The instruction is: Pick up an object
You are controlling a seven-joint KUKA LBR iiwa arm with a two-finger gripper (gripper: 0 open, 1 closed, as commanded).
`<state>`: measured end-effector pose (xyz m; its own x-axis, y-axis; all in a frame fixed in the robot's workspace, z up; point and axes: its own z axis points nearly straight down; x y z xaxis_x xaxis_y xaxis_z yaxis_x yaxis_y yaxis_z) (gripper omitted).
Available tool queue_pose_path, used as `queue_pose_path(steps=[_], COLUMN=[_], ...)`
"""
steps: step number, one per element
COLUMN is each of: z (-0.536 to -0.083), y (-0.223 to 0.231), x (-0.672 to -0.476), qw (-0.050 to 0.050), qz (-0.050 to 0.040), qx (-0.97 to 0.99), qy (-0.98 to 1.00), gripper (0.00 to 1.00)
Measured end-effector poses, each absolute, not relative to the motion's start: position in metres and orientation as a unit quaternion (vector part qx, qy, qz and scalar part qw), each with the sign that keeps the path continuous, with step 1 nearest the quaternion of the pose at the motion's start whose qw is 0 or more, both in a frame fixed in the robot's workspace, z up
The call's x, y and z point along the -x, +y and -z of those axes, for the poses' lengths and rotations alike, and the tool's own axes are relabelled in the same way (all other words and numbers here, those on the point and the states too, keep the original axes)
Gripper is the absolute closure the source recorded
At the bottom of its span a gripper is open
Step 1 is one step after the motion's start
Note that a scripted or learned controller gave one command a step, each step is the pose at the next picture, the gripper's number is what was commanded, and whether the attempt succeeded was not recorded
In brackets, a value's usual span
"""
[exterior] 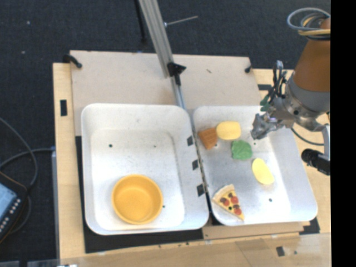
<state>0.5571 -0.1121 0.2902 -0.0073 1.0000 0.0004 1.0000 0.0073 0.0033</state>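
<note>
Green lump [241,150] lies just beside the pincer [259,132], lower left.

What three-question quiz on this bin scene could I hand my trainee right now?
1. True or false: the yellow bowl sits in the left bin.
2. Which item lies nearest the gripper? A) pizza slice B) green piece C) yellow bowl
3. How many items lie in the right bin?

Key: 1 true; 2 B; 3 five: the pizza slice, green piece, orange piece and two yellow pieces.
</note>
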Motion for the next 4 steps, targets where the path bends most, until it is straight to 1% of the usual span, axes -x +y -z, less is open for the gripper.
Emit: queue_pose_path(steps=[1,2,3,4], z=[-0.290,-0.271,-0.264,-0.247], y=[-0.066,-0.018,0.033,0.082], x=[-0.554,-0.560,-0.571,-0.567], qw=[0.001,0.000,0.000,-0.001], qz=[-0.0010,0.0001,-0.0003,0.0007], qx=[-0.705,-0.705,-0.706,-0.705], qy=[0.710,0.709,0.708,0.709], gripper=[1.00,1.00,1.00,1.00])
